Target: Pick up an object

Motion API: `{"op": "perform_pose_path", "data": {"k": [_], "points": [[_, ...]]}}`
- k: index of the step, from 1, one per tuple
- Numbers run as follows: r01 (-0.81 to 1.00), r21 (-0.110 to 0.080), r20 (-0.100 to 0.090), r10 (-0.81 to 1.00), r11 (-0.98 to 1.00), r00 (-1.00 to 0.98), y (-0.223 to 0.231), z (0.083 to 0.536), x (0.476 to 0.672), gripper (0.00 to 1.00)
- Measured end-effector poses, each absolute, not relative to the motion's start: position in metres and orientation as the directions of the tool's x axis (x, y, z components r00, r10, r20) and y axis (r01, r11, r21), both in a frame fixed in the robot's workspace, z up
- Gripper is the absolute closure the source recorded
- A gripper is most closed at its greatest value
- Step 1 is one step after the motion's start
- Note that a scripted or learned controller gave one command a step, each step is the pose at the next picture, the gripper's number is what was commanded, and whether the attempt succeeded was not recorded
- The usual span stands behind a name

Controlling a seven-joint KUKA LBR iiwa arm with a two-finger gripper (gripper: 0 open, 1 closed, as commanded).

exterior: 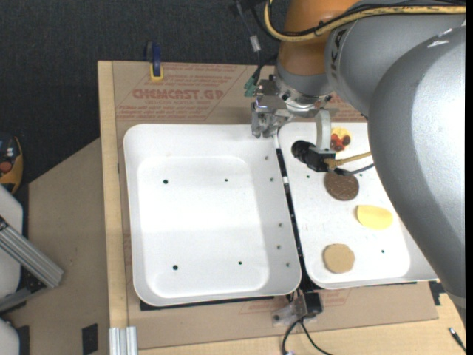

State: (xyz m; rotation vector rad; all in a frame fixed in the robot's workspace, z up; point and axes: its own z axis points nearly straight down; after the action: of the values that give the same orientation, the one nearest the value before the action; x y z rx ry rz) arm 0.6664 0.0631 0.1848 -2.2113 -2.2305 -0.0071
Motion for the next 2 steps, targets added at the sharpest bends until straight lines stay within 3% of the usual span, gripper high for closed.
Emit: {"op": "perform_pose_path", "data": {"k": [2], "points": [[1.0,0.005,0.005,1.0,0.009,-0.009,0.232,0.193,0.666,1.0]]}}
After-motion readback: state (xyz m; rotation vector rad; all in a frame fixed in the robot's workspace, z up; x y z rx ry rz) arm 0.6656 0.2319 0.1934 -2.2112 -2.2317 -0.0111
